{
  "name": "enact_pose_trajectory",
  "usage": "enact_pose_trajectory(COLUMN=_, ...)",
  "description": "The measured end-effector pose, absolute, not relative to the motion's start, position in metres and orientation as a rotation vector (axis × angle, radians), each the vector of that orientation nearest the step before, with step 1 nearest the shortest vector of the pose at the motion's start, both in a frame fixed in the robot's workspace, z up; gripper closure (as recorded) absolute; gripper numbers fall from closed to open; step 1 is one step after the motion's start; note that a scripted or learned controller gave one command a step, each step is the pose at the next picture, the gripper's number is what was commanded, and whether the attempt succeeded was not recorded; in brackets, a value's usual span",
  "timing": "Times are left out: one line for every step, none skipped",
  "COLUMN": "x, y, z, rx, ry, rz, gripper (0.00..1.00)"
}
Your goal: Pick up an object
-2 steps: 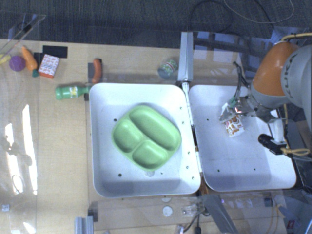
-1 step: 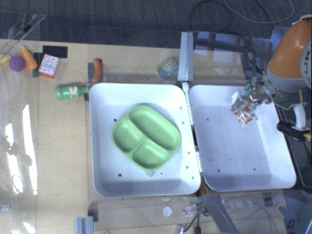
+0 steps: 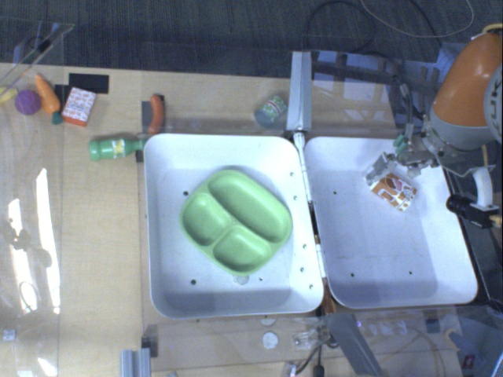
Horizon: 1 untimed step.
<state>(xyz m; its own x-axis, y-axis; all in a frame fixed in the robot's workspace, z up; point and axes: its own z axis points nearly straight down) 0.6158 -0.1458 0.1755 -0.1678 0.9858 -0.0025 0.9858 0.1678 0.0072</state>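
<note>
In the right bin [image 3: 393, 273], near its far right corner, a small orange-and-white packet [image 3: 393, 188] lay tilted, long axis slanting. The gripper [image 3: 411, 154] hung just beyond it, touching or nearly; its opening could not be told.

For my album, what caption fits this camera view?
Robot claw hovering by a small packet in the right bin; green divided tray in the left bin.

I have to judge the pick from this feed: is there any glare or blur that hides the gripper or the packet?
Camera view: glare streaks on the clear panel at far left, away from the bins; the right bin is evenly lit with soft shadows; the gripper is small and blurred above the packet, so finger detail is unreadable.
</note>
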Motion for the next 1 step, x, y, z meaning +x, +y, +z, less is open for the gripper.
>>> enact_pose_trajectory(x=0.5986, y=-0.1122, z=0.2108, rx=2.28, ry=2.153, rz=0.007, gripper=0.0)
